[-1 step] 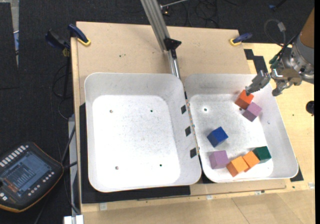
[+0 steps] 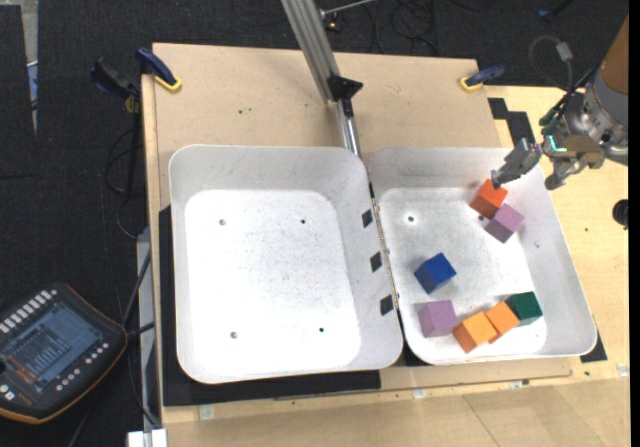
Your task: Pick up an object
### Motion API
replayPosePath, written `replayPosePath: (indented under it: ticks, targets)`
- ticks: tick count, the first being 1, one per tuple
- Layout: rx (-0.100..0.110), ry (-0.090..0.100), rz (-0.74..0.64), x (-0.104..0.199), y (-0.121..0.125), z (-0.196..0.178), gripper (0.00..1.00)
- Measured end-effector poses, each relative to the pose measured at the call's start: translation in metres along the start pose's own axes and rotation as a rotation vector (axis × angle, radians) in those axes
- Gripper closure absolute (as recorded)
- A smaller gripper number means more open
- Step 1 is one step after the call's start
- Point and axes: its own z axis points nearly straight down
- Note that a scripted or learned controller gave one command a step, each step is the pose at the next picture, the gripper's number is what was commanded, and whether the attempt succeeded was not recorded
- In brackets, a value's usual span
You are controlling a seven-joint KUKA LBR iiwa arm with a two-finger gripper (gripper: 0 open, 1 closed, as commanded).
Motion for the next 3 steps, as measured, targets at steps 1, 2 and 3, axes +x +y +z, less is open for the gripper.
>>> replayPosePath:
  ticks: [1,2,3]
  targets:
    - [0.005,0.001,-0.002,0.006,0.007,0.048,0.0]
    - [0.005,0.001,0.003,0.004,0.001,0.093,0.0]
    - [0.005,0.001,0.003,0.009,-0.008,0.143,0.0]
